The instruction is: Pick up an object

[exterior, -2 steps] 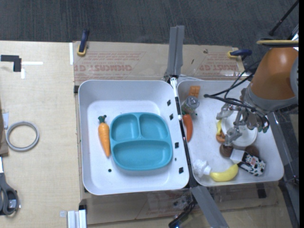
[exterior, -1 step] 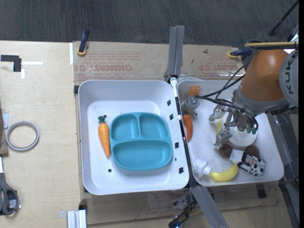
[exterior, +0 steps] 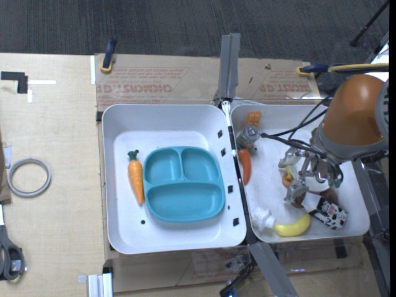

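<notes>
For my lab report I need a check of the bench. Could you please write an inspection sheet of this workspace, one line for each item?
Surface: wooden bench with left bin and right bin side by side.
Job's things: carrot beside a blue divided plate in the left bin; second carrot, banana, black-and-white toy in the right bin.
Clutter: tape ring, scissors on the bench.
Grippers: gripper low in the right bin; grasp unclear.
Cables: black cables at the wrist.
Surroundings: dark floor.
</notes>
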`<action>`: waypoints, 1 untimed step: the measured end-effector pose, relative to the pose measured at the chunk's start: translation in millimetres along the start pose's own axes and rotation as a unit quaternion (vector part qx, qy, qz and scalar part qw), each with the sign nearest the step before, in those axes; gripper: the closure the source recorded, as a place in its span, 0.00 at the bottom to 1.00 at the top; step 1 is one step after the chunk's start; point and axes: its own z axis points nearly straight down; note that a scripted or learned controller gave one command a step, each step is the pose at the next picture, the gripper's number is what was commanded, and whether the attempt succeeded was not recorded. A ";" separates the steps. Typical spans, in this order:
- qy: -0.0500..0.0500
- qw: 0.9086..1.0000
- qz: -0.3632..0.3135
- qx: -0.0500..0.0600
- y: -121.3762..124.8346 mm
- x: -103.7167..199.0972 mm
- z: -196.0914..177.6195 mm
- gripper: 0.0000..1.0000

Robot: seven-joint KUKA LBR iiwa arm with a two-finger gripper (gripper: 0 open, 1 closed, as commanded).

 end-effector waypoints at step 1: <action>0.000 0.998 0.062 -0.001 3.9 24.0 0.2 0.00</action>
